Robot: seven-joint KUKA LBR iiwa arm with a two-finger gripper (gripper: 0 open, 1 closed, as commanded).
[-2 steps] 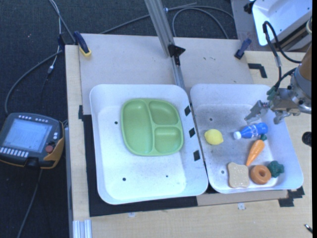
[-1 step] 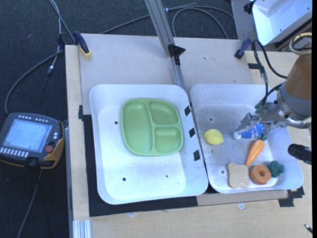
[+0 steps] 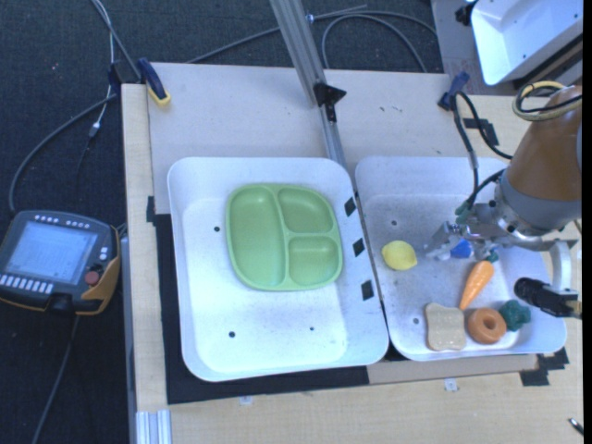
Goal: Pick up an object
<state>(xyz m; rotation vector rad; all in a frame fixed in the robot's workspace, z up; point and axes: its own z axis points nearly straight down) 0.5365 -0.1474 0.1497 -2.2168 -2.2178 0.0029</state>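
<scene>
Low over the right-hand shallow white bin (image 3: 407, 340), the two-finger tool (image 3: 460, 243) sits at the end of the grey arm with its orange band (image 3: 546, 169), which reaches in from the right. Its metal and blue parts are bunched together and blurred, so it cannot be told how it is set, and nothing can be seen gripped in it. The tool hangs just above the tapered orange toy carrot (image 3: 475, 283), whose thick end points up toward it; whether they touch cannot be told. A round yellow toy lemon (image 3: 400, 255) lies to the tool's left on the bin floor, apart from it. Along the bin's near edge rest a beige slice of toy bread (image 3: 445, 326), an orange ring-shaped toy doughnut (image 3: 487, 326) just beside it, and a small dark green piece (image 3: 515, 315) touching the doughnut. The left-hand shallow white bin (image 3: 268, 340) carries a pale green divided plastic plate (image 3: 282, 237). Both bins stand side by side on the pale wooden bench (image 3: 240, 100).
</scene>
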